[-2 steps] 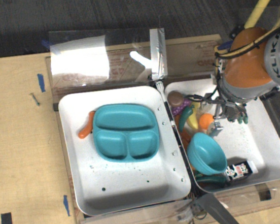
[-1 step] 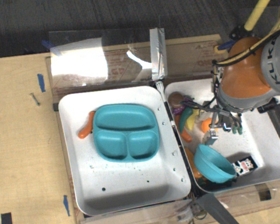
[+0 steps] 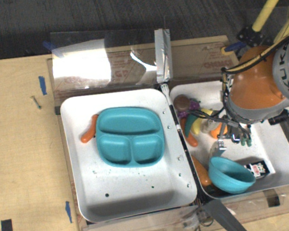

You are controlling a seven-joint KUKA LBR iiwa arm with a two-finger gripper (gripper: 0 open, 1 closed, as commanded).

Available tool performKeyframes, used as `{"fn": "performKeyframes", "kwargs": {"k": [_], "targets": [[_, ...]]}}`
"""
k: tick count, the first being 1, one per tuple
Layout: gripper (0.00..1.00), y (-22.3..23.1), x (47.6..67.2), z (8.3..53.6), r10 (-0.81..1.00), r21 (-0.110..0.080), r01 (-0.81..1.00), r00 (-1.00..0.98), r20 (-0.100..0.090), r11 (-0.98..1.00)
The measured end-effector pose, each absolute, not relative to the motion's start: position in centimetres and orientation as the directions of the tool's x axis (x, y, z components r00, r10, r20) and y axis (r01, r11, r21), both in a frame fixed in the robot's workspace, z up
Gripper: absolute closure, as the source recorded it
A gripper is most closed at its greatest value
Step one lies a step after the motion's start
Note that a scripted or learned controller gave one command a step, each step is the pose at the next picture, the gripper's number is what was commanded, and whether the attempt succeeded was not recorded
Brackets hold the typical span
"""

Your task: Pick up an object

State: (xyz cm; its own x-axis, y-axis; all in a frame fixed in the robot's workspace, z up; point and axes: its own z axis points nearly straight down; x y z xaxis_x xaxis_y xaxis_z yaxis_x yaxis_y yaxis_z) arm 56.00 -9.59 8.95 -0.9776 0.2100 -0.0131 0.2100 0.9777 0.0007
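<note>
Objects for picking: a jumbled pile in the right bin [image 3: 285,165], directly under the gripper [image 3: 231,139]. From my remote seat I log the following.

Gripper: low over the right bin, at the pile's edge. Whether anything is grasped, I cannot tell; the wrist blocks my view.

Just beside the gripper, toward the left bin [image 3: 80,147]: a yellow banana-like toy [image 3: 194,123], purple grapes [image 3: 183,114], a brown round piece [image 3: 181,102], and an orange piece [image 3: 217,129].

Nearer me than the gripper: a teal bowl [image 3: 230,175], tipped, and just beside it a small black-and-white item [image 3: 258,168].

Left bin: a teal divided plate [image 3: 129,135] with an orange carrot-like toy [image 3: 88,131] touching its far-side rim.

Risks, my judgement: the toys lie crowded and overlapping, so a close could pinch two or slip off a rounded one. The tipped bowl could be knocked.
</note>
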Motion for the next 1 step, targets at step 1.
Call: {"fn": "performKeyframes", "kwargs": {"k": [1], "targets": [[0.0, -9.41, 57.1, 8.92, 0.226, 0.002, 0.226, -0.974, -0.012, 0.974]]}}
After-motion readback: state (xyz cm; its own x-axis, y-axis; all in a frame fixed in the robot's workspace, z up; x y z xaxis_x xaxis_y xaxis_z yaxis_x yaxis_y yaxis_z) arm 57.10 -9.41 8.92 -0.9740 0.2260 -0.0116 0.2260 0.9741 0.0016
